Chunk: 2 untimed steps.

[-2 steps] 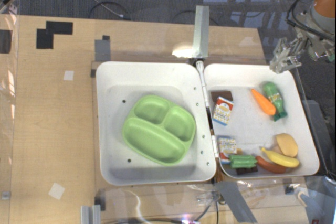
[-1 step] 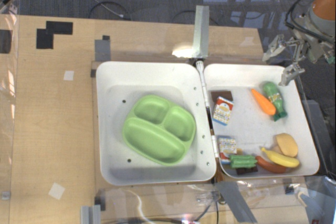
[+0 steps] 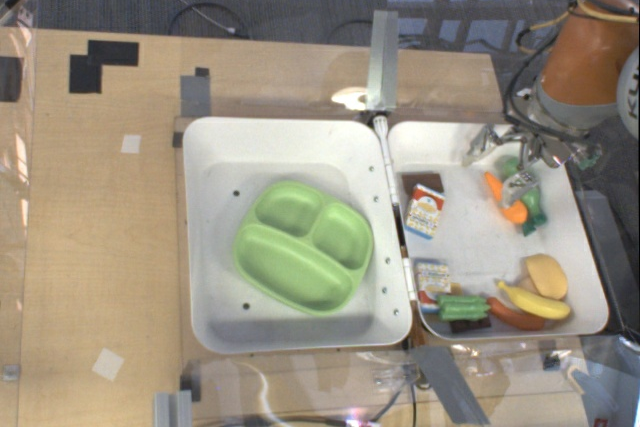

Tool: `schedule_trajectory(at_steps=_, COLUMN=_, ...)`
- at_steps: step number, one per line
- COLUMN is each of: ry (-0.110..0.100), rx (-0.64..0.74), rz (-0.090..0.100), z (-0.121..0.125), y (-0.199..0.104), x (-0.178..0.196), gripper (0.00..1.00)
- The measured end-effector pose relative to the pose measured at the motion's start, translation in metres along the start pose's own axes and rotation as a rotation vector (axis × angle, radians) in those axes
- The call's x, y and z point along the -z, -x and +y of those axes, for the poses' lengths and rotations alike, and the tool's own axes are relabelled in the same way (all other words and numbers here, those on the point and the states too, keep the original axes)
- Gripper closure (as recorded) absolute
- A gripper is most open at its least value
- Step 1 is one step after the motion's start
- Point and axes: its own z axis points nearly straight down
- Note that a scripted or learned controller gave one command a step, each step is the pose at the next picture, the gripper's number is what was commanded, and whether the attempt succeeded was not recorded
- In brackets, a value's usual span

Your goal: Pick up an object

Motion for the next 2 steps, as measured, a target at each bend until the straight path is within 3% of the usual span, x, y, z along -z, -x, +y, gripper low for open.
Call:
schedule_trajectory(at_steps=1, ry=-0.008, rx=-0.119, rz=-0.008, z=0.030, y=-0.027, x=-0.018, gripper=0.00)
schedule_trajectory(at_steps=2, ry=-0.016, rx=-0.115, rz=-0.021, z=0.028, y=-0.022, x=-0.002, gripper=1.00)
